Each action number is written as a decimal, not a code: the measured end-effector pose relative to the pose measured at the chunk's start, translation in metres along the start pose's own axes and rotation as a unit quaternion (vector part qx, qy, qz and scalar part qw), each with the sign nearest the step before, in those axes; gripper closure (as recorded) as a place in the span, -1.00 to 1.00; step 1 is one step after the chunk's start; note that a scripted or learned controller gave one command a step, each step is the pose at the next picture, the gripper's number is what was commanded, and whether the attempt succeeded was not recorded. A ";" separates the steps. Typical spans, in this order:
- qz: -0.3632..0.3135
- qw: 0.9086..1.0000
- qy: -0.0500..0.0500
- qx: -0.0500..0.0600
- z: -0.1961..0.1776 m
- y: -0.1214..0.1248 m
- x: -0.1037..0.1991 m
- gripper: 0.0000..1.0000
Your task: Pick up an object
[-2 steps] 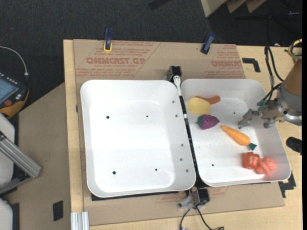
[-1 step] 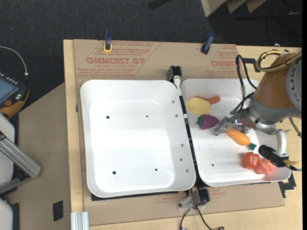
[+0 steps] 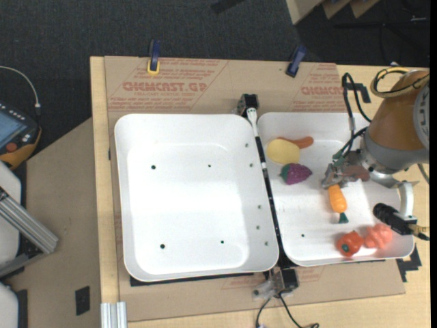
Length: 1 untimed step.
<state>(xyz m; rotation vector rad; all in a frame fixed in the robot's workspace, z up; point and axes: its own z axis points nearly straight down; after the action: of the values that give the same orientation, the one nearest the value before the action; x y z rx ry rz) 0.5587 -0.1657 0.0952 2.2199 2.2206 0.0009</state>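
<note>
One gripper (image 3: 336,176), low over the right bin (image 3: 307,241), entering from the right on a grey arm (image 3: 399,139) with an orange band. Whether it is apart or together cannot be told at this slant.

Contents of the right bin, listed outward from the gripper:
- Carrot (image 3: 337,201), orange with a dark green tip. Lies just below the gripper, touching it or nearly so. Long axis runs roughly up and down the view, green end toward the near rim. Nearest item; judged the likely target of the pick. It is not seen between the gripper's parts, so no hold is recorded.
- Purple fruit (image 3: 296,173), knobbly, with a green stem; to the gripper's left, near it but apart.
- Yellow fruit (image 3: 285,149) with an orange neck; up and left of the gripper, just above the purple one.
- Red fruit (image 3: 349,244) and pink toy (image 3: 377,238), touching each other, by the near right corner, well below the carrot.

One left bin (image 3: 136,183), beside the right one.

Both bins sit on a counter (image 3: 109,87) faced with brown board.

Judgement: the next move is a short drop onto the carrot, closing across its narrow width.
</note>
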 end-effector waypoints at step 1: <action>-0.003 1.000 0.000 -0.003 -0.094 0.013 0.084 1.00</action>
<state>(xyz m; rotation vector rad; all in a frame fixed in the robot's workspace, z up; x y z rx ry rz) 0.5716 -0.0820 0.1896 2.2103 2.2255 0.0081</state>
